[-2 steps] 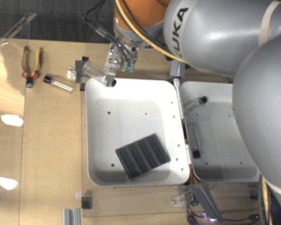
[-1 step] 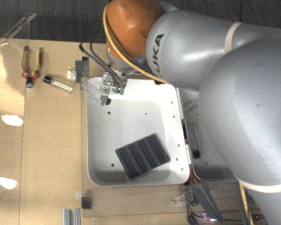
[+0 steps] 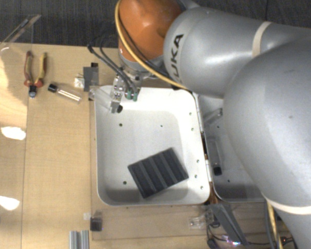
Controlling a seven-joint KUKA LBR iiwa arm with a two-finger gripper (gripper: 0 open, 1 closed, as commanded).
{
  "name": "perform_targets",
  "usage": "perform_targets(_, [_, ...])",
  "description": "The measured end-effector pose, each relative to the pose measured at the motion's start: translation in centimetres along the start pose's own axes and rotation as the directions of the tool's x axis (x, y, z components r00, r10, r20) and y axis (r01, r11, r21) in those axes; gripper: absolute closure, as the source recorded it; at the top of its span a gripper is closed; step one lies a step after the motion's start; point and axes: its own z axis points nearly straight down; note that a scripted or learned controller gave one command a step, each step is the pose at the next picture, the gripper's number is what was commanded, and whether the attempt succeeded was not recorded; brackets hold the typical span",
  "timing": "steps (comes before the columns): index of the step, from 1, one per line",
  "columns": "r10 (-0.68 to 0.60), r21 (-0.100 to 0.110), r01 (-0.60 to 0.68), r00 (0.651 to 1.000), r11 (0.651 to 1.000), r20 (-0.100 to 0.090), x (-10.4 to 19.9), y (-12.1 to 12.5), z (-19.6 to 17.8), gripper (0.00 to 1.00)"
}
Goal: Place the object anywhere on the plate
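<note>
A dark grey ribbed rectangular slab lies flat and askew in the front half of the left bin. My gripper hangs over the bin's far left corner, well behind and to the left of the slab. The grey arm with its orange band covers the view's upper right. I see nothing clearly held at the gripper's tip, which is small and partly lost against the white bin wall.
The right bin is largely hidden under the arm. On the wooden bench left of the bins lie red-handled pliers, a small clear tube and a dark block. Another small block sits at the front.
</note>
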Motion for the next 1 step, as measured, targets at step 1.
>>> perform_targets(1, [-0.128,0.004,0.128,0.992,0.992,-0.001,-0.04,-0.5,-8.95,1.0])
